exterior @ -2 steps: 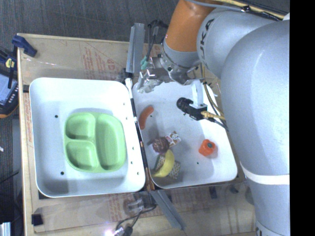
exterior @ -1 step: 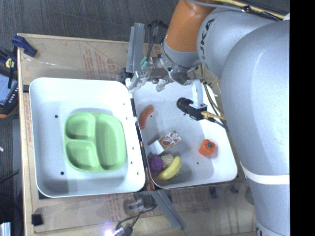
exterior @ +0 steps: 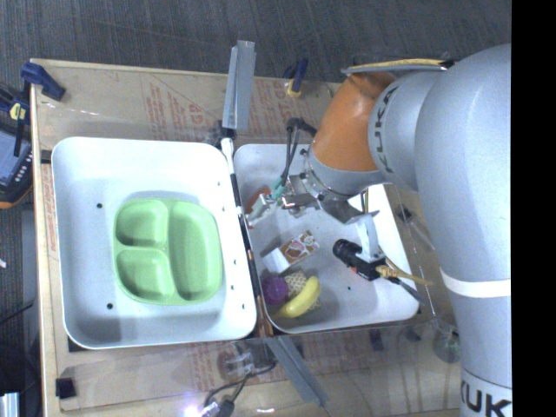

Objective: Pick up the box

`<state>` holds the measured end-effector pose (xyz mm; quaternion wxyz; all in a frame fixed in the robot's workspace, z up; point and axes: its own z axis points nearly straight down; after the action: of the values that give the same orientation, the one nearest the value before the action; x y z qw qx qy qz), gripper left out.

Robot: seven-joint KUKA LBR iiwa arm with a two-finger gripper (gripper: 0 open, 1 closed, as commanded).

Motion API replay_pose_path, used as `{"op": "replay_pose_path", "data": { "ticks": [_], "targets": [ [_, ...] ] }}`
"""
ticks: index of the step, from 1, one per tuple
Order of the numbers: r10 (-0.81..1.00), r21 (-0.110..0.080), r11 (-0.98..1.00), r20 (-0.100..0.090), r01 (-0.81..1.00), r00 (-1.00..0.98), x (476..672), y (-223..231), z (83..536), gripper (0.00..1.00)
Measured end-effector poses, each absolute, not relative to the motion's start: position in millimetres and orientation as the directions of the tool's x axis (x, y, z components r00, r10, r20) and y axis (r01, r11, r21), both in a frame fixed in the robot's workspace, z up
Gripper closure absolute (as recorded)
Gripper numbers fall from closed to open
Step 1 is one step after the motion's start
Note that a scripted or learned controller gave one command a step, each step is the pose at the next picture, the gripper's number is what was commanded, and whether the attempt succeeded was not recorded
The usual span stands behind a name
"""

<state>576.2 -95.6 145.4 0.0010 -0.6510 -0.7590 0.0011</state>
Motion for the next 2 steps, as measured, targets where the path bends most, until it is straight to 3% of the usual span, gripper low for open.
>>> {"op": "replay_pose_path", "data": {
  "ticks": [1, 2],
  "targets": [
    [0.995, -0.003, 0.102, 0.001, 0.995, -0.102, 652.5, -139, 91, 0.0],
    [0.993, -0.004, 0.118, 0.0, 0.993, -0.118, 563.5, -140, 101, 0.0]
  ]
}}
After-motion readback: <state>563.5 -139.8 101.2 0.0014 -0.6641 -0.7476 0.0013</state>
